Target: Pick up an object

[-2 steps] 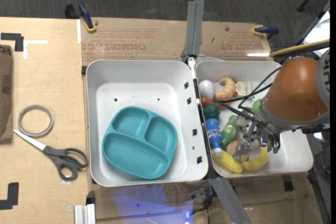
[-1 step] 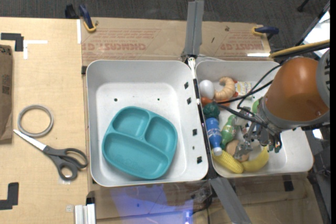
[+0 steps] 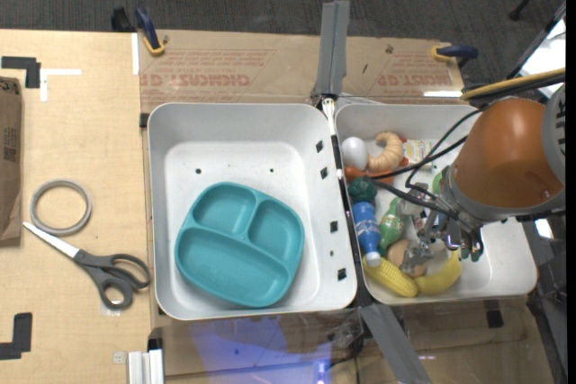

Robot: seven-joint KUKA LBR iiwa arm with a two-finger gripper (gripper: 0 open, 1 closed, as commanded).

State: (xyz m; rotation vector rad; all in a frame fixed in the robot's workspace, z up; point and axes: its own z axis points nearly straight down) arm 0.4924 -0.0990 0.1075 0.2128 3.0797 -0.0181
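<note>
The right bin [image 3: 504, 279] holds several toy foods: a white egg [image 3: 355, 149], a tan croissant [image 3: 390, 151], a blue bottle [image 3: 365, 226], a corn cob [image 3: 392, 277], a banana [image 3: 440, 276] and green pieces [image 3: 392, 221]. My gripper [image 3: 425, 249] reaches down among them near the bin's front, just above the corn and the banana. The orange wrist band [image 3: 506, 156] and cables cover the bin's right half. A small grey-brown piece lies right at the fingertips; I cannot tell whether it is held.
The left bin [image 3: 171, 139] holds a teal divided plate [image 3: 240, 243]. On the wooden bench to the left lie a tape roll [image 3: 60, 206] and scissors [image 3: 94, 265]. A cardboard sheet [image 3: 270, 67] sits behind the bins, clamped at its corners.
</note>
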